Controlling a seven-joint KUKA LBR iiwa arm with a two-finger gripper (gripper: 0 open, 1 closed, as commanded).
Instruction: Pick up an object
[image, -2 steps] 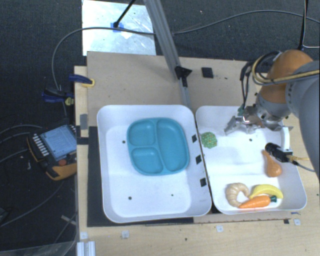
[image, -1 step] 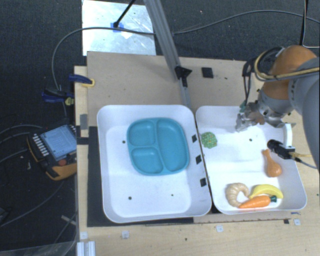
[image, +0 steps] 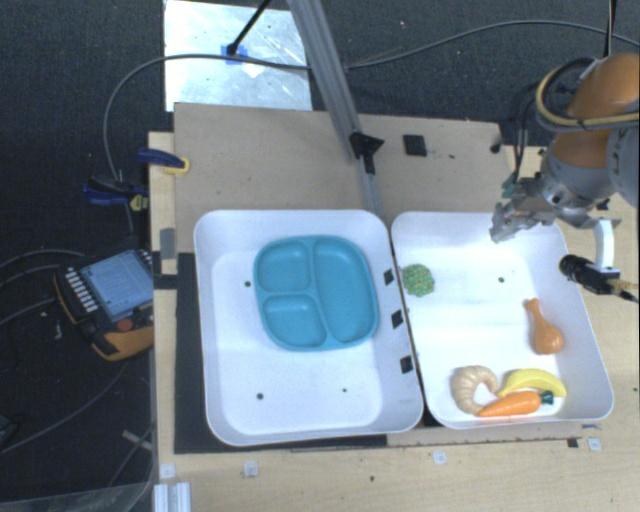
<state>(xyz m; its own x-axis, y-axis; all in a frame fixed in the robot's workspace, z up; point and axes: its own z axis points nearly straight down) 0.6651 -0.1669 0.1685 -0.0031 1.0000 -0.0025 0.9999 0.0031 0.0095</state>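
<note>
Your gripper hovers at the right bin's top edge; the drumstick lies toward five o'clock, long axis near vertical. Jaw state: cannot tell.

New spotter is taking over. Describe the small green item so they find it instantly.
Look in the right-hand white bin, along its left wall beside the bin with the blue tray. The green broccoli sits alone there, round and bumpy, well apart from the orange and yellow food in the near-right corner.
</note>
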